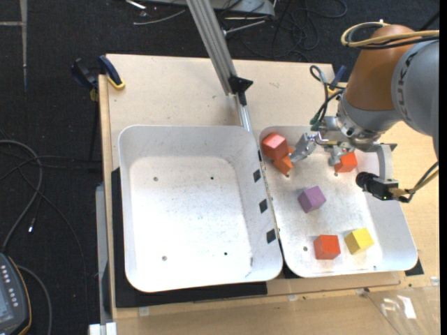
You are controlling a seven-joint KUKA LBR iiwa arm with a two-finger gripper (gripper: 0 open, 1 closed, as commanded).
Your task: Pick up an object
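While the pincer [323, 147] hangs low over the back of the right bin [391, 257], whether its fingers stand apart or together cannot be told, and no object is seen held between them. An orange block [346, 162] lies just beside it on the arm's side, and a pink block [274, 144] resting against another orange block [282, 163] lies just beside it toward the left bin [133, 187]; either is judged a likely target, since the arm [387, 75] reaches in from that end. The purple block [311, 198], red block [326, 246] and yellow block [360, 240] sit well apart nearer the front rim, loosely spaced so each can be approached singly on the tabletop [167, 89].
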